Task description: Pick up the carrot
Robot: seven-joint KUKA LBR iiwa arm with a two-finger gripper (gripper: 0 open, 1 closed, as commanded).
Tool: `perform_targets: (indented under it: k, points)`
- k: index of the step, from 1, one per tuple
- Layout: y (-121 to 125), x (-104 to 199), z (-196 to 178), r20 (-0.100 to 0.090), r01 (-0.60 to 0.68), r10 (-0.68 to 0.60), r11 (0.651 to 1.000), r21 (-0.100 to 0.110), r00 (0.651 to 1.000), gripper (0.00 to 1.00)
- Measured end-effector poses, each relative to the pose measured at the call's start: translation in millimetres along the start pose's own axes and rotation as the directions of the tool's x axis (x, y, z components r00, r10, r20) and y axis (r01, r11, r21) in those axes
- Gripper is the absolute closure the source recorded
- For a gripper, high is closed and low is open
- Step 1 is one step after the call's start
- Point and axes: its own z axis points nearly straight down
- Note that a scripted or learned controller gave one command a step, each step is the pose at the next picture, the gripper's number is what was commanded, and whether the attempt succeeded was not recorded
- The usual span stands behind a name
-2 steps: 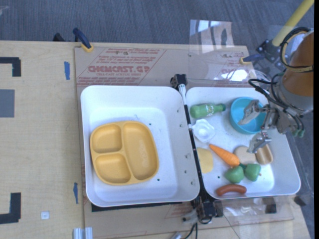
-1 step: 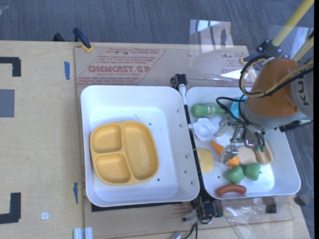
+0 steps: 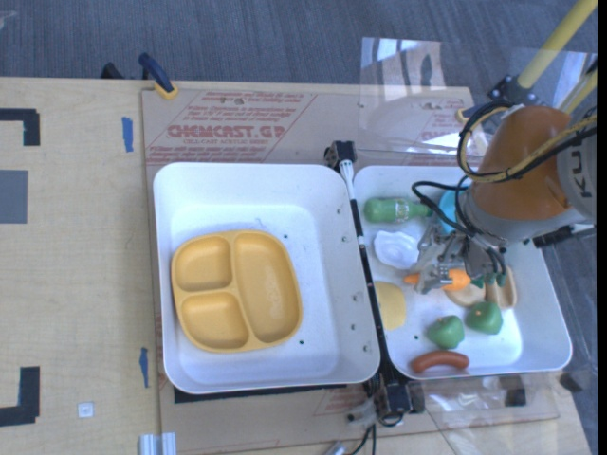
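1. Right now the carrot (image 3: 453,278), a single small orange piece, lies in the right bin (image 3: 545,297), near its middle, directly under the gripper (image 3: 444,271); an orange tip shows to the left at the metal fingertips.
2. Whether the fingers are spread or closed, and whether they actually clamp the carrot, I cannot tell: the metal parts overlap the orange piece and hide the contact.
3. Just beside the carrot, on its right, sits one tan, bread-like piece (image 3: 501,292), partly covered by the wrist hardware.
4. Two green rounded items lie below the carrot: one (image 3: 445,331) toward the bin's lower middle and one (image 3: 486,318) to its right, near each other.
5. One red sausage-shaped item (image 3: 439,362) lies along the bin's lower edge, below the green pair.
6. One pale yellow round item (image 3: 390,305) rests against the bin's left wall.
7. One crumpled white item (image 3: 395,249) sits left of the gripper, and one green bottle-like item (image 3: 386,209) lies on its side above it.
8. One arm (image 3: 517,164) enters from the right, its orange band over the bin's upper right, the wrist pointing down and leftward toward the bin's middle, with black cables looped around it.
9. One left bin (image 3: 190,192) holds a single yellow divided plate (image 3: 235,290) with three compartments.
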Motion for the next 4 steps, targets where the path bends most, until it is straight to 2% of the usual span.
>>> perform_targets:
  k: [1, 2, 3, 4]
  points:
    - [-39.7, 56.8, 13.6, 0.006, -0.053, 0.053, 0.999, 0.000, 0.999, 1.00]
    - [-91.0, 66.6, 13.8, 0.009, 0.120, -0.120, 0.993, 0.000, 0.993, 1.00]
    - [-115.6, 56.0, 14.1, 0.008, 0.336, -0.336, 0.942, -0.010, 0.942, 1.00]
    - [-114.1, 53.1, 2.9, 0.017, 0.337, -0.337, 0.942, -0.007, 0.941, 1.00]
